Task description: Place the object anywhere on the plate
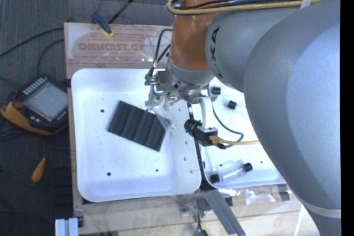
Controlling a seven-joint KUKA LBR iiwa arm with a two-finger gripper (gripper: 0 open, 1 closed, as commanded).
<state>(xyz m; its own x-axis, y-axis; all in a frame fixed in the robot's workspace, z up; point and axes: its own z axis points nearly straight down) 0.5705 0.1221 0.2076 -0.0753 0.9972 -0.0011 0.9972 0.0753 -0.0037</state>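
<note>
A dark ribbed rectangular plate (137, 125) lies tilted in the left bin (94, 174). My gripper (160, 109) hangs just over the plate's upper right corner, below the orange wrist band. Pale parts of the gripper reach down to the plate's edge, and I cannot make out anything held there. A clear tube with a black cap (232, 169) lies in the right bin (265, 177) near its front edge, well apart from the gripper. A small black piece (230, 103) sits further back in that bin.
The large grey arm covers most of the right bin and the upper right of the view. A yellow cable (238, 143) runs from a black fitting by the ridge between the bins. A handheld controller (38, 105) lies on the floor at the left.
</note>
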